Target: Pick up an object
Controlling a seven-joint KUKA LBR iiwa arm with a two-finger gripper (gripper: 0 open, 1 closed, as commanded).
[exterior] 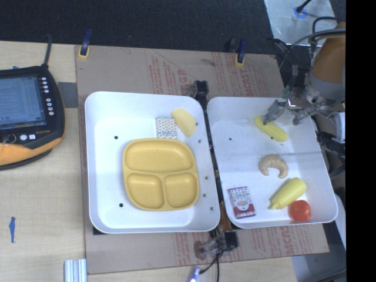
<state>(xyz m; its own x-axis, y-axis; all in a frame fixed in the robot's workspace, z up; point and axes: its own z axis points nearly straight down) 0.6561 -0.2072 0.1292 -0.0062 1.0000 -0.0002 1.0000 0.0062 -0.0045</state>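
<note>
- Your gripper [286, 111] hangs spread apart over the corn [271, 128], one finger beside it.
- Nothing's grasped; closing and lifting remain.

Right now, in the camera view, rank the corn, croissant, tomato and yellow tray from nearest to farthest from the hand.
1. Corn, just below the hand in the right bin.
2. Croissant, mid right bin.
3. Tomato, right bin's near corner.
4. Yellow tray, left bin.

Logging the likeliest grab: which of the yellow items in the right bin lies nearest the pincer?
The corn cob at the right bin's top, just under the pincer. The yellow squeeze bottle lies much lower, beside the tomato.
</note>
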